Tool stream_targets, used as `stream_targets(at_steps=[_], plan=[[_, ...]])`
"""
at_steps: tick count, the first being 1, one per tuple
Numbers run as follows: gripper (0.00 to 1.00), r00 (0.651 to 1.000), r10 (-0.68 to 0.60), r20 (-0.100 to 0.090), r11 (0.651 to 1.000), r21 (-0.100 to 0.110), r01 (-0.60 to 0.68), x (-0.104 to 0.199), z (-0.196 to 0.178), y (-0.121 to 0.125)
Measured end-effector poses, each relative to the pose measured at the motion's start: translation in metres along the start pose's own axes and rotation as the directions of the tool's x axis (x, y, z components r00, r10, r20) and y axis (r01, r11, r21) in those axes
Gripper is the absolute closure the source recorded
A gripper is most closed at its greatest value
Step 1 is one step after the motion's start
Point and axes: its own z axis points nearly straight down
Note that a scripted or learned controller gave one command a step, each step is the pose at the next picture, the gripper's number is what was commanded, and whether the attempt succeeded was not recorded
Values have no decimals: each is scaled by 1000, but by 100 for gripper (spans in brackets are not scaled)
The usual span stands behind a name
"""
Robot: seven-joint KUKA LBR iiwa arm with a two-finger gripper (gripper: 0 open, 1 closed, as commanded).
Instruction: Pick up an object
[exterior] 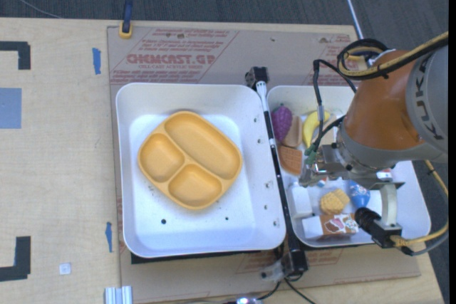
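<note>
grey and orange arm reaching in from 3 o'clock, claw low in the right bin among small food toys, its opening cannot be told, yellow divided tray in left bin, tabletop

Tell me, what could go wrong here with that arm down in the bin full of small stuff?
The toys in the right bin lie crowded: a purple piece, a banana, a cookie. The gripper might catch two, or nudge one away. Cables hang near the arm and could snag.
</note>
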Motion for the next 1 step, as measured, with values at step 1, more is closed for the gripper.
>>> stream_targets(at_steps=[1], plan=[[0,1000,1,1,1000,0,-1,-1,0,0]])
